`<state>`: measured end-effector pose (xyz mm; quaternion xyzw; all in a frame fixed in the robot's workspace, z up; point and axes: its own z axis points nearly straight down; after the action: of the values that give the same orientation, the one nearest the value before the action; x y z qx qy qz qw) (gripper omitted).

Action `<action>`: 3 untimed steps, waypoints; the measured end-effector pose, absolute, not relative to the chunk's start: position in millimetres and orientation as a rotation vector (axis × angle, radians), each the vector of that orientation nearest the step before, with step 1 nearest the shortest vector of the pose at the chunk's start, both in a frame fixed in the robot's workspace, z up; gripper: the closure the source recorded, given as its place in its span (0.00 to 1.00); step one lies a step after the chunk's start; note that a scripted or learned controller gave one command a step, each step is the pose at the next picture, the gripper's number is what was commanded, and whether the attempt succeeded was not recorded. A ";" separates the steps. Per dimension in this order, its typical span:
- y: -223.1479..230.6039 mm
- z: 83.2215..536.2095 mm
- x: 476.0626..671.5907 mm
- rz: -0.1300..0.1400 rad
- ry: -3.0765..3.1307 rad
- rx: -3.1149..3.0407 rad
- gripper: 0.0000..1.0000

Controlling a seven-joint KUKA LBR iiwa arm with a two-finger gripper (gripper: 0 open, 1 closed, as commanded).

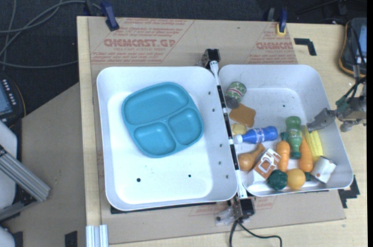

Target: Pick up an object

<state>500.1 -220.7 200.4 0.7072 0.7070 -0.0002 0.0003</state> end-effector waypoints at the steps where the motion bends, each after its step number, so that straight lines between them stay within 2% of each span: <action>1: -185.3 82.3 555.0 0.015 2.231 2.214 0.00; 2: -190.9 94.9 550.3 0.001 2.223 2.219 1.00; 3: -148.5 150.7 516.2 0.003 2.227 2.219 1.00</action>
<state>516.2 -148.5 150.7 0.7059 0.7084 0.0009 -0.0011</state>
